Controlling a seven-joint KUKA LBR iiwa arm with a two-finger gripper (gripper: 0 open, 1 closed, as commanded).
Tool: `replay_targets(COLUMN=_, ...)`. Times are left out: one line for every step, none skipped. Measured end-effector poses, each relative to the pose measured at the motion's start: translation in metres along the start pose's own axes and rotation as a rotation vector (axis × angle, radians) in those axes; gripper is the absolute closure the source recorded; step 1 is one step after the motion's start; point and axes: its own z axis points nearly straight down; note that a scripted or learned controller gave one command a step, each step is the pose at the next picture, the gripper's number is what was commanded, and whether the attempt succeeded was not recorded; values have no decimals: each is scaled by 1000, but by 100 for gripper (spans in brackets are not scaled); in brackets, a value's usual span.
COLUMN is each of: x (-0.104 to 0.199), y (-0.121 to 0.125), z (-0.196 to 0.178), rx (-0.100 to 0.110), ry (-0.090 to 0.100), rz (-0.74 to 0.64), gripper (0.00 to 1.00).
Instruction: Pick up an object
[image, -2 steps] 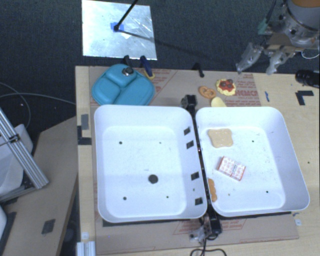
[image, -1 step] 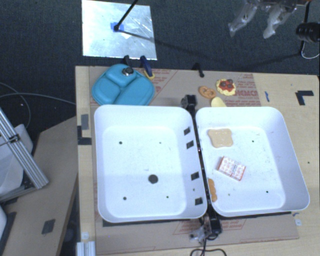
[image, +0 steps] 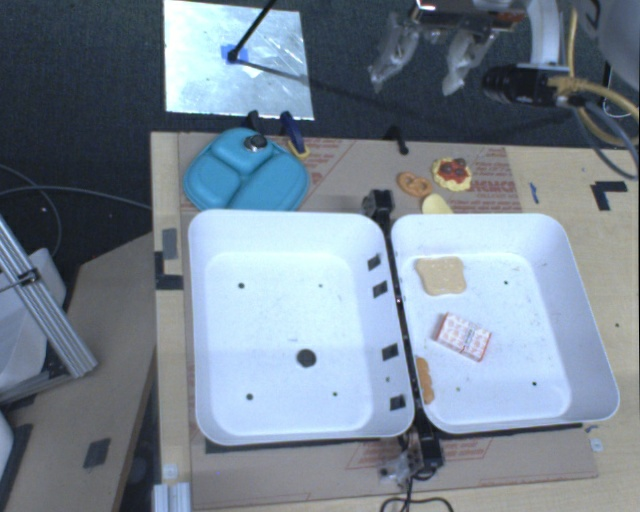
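My gripper (image: 425, 62) hangs high at the top of the view, above the bench's far edge, with its two pale fingers spread apart and nothing between them. In the right bin (image: 560, 250) lie a tan slice of toast (image: 441, 275) near the back left and a red-and-white packet (image: 462, 337) in the middle. A small brown biscuit-like piece (image: 424, 379) rests against the right bin's left wall. The gripper is far behind and above all of these.
The left bin (image: 215, 250) has a small dark disc (image: 306, 358) on its floor. Behind the bins on the bench sit a blue divided plate (image: 246, 174), a pretzel-like piece (image: 413, 184), a small pizza toy (image: 452, 173) and a yellow piece (image: 436, 205).
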Motion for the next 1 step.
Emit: replay_targets(x=64, y=-2, z=177, rx=14, ry=-3, rz=3, gripper=0)
